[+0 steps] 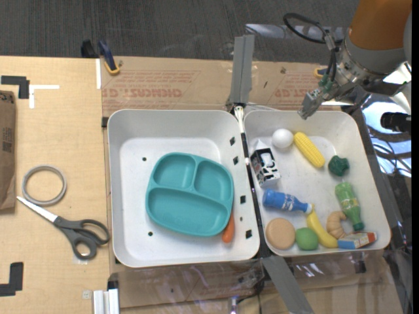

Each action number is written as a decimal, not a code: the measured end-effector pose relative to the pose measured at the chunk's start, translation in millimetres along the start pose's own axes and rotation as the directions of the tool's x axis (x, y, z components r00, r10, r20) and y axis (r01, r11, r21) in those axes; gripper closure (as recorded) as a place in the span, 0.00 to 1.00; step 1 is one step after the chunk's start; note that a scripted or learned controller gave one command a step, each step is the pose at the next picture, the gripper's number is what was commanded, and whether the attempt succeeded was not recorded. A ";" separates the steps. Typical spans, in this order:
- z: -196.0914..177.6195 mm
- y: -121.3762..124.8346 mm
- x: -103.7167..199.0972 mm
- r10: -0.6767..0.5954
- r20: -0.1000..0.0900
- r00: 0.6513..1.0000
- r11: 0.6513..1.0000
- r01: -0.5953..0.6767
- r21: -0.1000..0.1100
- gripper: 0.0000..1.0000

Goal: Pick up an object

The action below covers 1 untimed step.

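White right bin [359, 133] far rim lies under the hand [309, 105].

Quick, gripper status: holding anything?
Gripper: above the right bin's back edge, nothing visibly held; open or shut cannot be told.
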State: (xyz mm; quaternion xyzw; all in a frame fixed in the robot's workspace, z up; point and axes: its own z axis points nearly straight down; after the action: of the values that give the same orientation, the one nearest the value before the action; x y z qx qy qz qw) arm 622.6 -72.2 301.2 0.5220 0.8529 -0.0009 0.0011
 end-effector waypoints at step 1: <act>0.2 0.2 0.3 0.000 0.000 1.000 1.000 0.000 0.000 0.00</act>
State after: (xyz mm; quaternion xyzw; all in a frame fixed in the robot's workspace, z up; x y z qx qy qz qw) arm 622.6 -71.8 301.0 0.5219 0.8530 -0.0010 0.0009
